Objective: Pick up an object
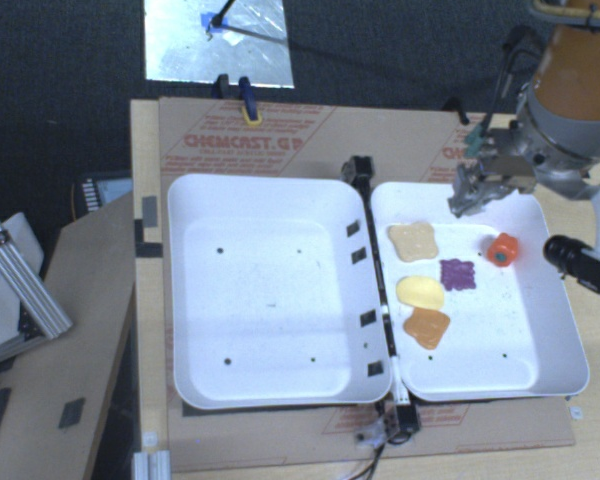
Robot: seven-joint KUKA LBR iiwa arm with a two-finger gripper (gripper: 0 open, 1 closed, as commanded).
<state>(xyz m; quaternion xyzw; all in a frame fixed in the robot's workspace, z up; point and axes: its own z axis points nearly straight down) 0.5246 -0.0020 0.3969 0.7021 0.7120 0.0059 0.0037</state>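
Whether the gripper (pixel 467 202) over the right bin (pixel 550 368) is open, I cannot tell; five small food pieces (pixel 435 293) lie inside that bin.

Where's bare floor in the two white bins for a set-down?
Left white bin: whole floor bare, wall to wall. Right white bin: bare strip along the near wall below the orange-brown piece, and right of the purple square. Crowded: upper left, around the beige toast-shaped piece, yellow lump, orange-red ball, with the gripper above.
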